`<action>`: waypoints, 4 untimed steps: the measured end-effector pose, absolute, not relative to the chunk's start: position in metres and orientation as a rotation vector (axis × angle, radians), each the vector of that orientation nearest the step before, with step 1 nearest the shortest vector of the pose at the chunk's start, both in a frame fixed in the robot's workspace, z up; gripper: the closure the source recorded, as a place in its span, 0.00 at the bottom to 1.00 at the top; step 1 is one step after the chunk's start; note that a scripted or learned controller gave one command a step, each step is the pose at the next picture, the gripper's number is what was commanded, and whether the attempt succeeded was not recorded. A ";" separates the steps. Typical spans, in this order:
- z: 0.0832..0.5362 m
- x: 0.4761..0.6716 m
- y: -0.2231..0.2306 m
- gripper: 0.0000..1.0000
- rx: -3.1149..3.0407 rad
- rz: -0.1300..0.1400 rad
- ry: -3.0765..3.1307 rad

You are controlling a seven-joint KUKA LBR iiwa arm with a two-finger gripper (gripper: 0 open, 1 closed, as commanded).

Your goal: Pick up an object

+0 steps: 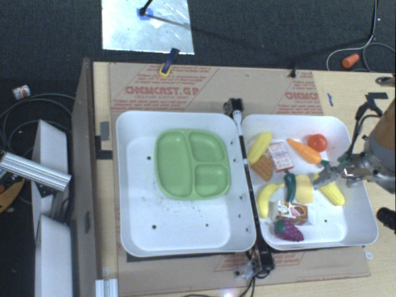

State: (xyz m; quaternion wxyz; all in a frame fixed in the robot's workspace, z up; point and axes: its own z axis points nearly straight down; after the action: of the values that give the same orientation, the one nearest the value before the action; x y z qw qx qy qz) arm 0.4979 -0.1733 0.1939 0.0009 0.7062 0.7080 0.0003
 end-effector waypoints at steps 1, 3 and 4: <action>0.081 0.516 -0.154 0.00 2.216 0.002 2.228; 0.096 0.516 -0.155 0.00 2.216 0.004 2.222; 0.085 0.603 -0.161 0.00 2.208 0.007 2.224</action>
State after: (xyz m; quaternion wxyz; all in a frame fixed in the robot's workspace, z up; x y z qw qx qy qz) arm 0.6033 -0.1611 0.0849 0.0038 0.7044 0.7098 0.0023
